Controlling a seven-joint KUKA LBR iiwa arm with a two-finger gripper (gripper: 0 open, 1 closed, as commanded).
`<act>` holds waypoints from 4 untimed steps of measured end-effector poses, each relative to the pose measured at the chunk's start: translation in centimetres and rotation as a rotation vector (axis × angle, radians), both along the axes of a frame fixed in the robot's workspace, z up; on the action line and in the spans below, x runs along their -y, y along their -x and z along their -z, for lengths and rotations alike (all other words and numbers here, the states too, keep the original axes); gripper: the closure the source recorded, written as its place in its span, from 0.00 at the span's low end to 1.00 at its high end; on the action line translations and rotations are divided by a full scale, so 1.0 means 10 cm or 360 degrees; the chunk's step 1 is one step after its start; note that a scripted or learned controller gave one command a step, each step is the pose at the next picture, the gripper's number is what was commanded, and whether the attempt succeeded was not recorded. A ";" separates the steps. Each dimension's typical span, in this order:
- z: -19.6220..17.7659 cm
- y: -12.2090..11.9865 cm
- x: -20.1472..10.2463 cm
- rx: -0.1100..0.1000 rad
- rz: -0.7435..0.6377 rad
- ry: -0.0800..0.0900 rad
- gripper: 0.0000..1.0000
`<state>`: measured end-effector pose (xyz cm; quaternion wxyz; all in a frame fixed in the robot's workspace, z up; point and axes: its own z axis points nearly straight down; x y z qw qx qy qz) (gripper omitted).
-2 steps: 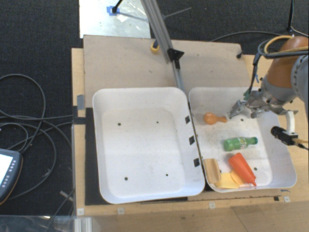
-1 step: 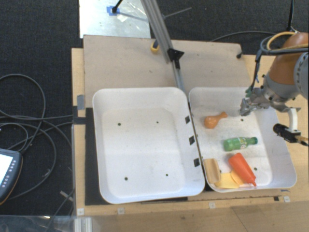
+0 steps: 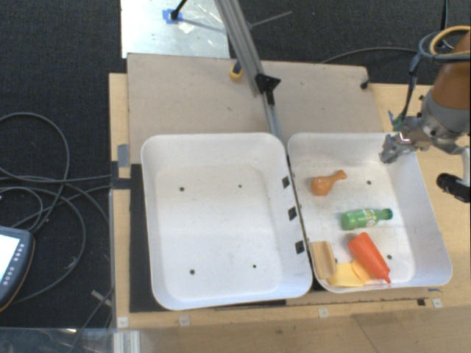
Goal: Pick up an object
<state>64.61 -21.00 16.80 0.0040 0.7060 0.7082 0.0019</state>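
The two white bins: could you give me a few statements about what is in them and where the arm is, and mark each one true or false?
1. The green bottle lies in the right bin. True.
2. The carrot sits in the left bin. False: it lies in the right bin.
3. The gripper is near the right bin's far right corner. True.
4. The drumstick is between the gripper's fingers. False: it lies on the bin floor, apart from the gripper.

From the right side the grey arm (image 3: 447, 87) reaches in, its orange band showing above the wrist, and bends down so that the small metal gripper (image 3: 391, 151) hangs low at its end, too small to read clearly.
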 end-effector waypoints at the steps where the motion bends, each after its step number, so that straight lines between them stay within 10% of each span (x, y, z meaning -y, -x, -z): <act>1: -0.61 -0.06 0.08 0.0002 -0.0003 0.0001 1.00; 2: -1.26 -0.06 0.05 0.0003 -0.0007 0.0001 1.00; 4: -1.18 0.20 -0.87 -0.0012 -0.0009 -0.0006 1.00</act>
